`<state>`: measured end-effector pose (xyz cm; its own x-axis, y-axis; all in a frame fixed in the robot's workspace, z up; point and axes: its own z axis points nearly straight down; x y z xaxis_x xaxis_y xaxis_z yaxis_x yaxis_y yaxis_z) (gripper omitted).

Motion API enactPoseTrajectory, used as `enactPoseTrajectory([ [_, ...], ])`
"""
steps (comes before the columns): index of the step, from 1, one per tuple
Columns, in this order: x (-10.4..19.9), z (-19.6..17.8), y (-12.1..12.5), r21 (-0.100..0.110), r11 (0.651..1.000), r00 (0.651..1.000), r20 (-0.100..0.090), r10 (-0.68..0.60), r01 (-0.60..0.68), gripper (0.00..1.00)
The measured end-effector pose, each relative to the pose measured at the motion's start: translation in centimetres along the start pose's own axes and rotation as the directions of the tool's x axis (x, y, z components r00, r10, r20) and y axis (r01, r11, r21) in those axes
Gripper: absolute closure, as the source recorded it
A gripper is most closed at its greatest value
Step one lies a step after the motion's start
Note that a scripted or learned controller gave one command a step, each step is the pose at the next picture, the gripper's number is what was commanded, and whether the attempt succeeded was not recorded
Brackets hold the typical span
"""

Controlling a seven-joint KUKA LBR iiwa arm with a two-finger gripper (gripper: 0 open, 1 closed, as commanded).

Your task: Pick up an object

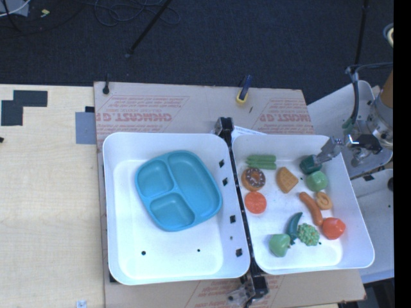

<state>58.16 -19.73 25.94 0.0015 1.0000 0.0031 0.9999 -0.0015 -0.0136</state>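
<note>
1. I am watching through one fixed camera, sitting high above the bench (51, 191) and looking down at a slant.
2. It is taking in both white bins (122, 236) whole, with dark floor lying beyond them.

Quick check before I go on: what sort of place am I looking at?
Likely a robotics lab bench: two white bins on cardboard, toy food such as a doughnut, a blue divided plate, cables on dark carpet.

Blue divided plate (178, 189) in left white bin (122, 262), cardboard sheet (160, 111), blue-yellow clamp (243, 90)
</note>
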Motion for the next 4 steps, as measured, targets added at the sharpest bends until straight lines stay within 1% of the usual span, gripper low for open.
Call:
enactPoseTrajectory([
  [1, 0.0, -0.7, 0.2, -0.012, 1.000, 1.000, 0.003, -0.002, 0.002, 0.00],
  [2, 0.6, 3.8, 0.3, -0.007, 1.000, 1.000, 0.001, -0.003, 0.003, 0.00],
  [3, 0.0, 8.6, 0.7, -0.006, 1.000, 1.000, 0.001, -0.003, 0.003, 0.00],
  [4, 0.2, 13.1, 1.3, -0.007, 1.000, 1.000, 0.001, -0.004, 0.004, 0.00],
])
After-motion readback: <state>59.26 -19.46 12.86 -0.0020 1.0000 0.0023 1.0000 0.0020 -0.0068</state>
